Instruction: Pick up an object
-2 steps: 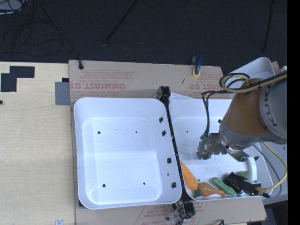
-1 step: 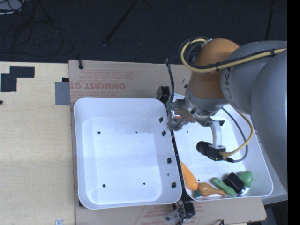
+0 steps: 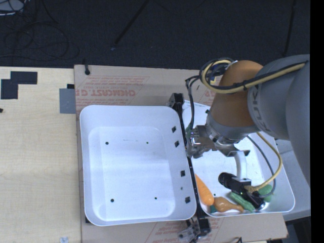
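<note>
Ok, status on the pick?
Gripper over right bin, grip unclear. Carrot loose along its left wall. Green toy nearby.

A white bin [image 3: 131, 161] is seen just to the view's left of the gripper [image 3: 195, 142], with small dark dots marked on its floor. A second white bin [image 3: 286, 189] is set under the gripper and out to its view-right. Black clips [image 3: 183, 173] are fixed along the seam between the two bins. Both bins are laid on a cardboard sheet [image 3: 126, 87] with mirrored red print. Well left of the gripper, a pale wooden bench top [image 3: 35, 161] is seen, with black tape shapes [image 3: 17, 82] and a grey patch [image 3: 67, 100] stuck on it. Cables [image 3: 35, 34] are strewn on the dark floor, far up-left.
</note>
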`<state>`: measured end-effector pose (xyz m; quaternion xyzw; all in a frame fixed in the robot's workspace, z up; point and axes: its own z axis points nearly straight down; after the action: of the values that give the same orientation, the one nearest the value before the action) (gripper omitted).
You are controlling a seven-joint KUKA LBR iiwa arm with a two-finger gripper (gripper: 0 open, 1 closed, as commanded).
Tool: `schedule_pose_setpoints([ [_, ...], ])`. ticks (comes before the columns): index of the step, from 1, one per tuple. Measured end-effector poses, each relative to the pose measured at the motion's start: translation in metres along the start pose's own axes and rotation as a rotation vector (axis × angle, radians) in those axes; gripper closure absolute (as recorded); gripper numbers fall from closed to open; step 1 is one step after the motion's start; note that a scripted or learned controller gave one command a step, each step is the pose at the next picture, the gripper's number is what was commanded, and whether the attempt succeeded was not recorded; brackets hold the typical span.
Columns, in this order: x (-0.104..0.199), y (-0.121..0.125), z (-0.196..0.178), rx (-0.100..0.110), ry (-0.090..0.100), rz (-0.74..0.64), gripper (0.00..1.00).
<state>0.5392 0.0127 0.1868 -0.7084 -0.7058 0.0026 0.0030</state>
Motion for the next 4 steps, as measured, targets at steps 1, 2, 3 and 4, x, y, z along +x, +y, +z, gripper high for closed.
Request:
schedule_pose_setpoints([
  [1,-0.002,0.002,-0.01,-0.001,0.0,0.001,1.0],
  [2,0.099,0.026,-0.059,-0.01,0.002,-0.013,1.0],
  [3,0.094,0.024,-0.056,-0.003,-0.001,-0.007,0.0],
  [4,0.179,0.044,0.051,-0.001,0.0,-0.009,0.0],
])
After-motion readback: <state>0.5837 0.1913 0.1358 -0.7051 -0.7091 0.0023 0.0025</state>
